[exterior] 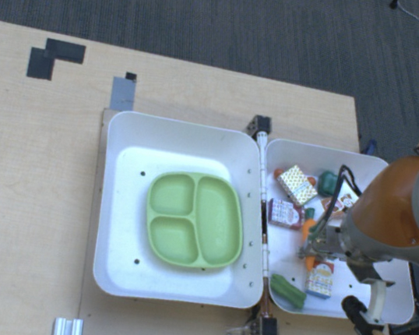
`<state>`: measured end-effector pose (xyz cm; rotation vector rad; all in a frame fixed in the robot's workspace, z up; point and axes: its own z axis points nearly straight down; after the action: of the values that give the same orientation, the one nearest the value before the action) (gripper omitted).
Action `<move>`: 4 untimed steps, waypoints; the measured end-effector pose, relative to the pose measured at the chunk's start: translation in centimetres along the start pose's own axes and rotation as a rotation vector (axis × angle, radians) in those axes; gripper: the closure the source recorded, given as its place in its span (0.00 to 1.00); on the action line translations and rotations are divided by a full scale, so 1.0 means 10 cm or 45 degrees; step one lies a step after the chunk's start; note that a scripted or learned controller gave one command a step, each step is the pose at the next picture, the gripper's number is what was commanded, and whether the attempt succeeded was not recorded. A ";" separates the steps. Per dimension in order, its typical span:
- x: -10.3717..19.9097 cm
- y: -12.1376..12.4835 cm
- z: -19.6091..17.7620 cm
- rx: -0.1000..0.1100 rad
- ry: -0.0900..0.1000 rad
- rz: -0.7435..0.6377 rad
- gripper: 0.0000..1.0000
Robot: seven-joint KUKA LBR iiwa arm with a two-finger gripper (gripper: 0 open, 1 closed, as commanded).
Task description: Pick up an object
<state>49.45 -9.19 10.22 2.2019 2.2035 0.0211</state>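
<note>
1. Grey arm (404,209) with orange band, bulky and rounded, comes in from the right over the right bin (400,307); gripper (315,247) sits low among the objects, cannot tell its state.
2. Just below gripper: small flat carton (320,280), white with orange/red print, lying flat on the bin floor.
3. Further below and slightly left: green rounded cylinder-like object (288,291), smooth, against the bin's near wall.
4. Left of gripper: purple-and-white packet (283,212); above it a patterned box (297,185), tilted, dotted print.
5. Above gripper: small teal object (328,181), shape unclear.
6. Far left of gripper: left bin (111,265), glossy white plastic, rounded corners, holds pale green three-compartment plate (195,220), smooth.
7. Bench (23,196): light wood, matte, dark tape patches. Beyond it, grey ribbed carpet (218,14).
</note>
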 end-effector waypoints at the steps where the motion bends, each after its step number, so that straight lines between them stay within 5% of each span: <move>1: 0.73 0.37 -0.82 0.030 0.014 -0.006 1.00; 2: 1.10 -0.05 -0.99 0.035 0.013 -0.006 1.00; 3: 1.07 0.19 -0.77 0.097 0.018 -0.006 1.00; 4: 1.21 0.57 -0.82 0.034 0.012 -0.002 1.00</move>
<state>54.87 2.98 18.45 2.2176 2.2235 0.0020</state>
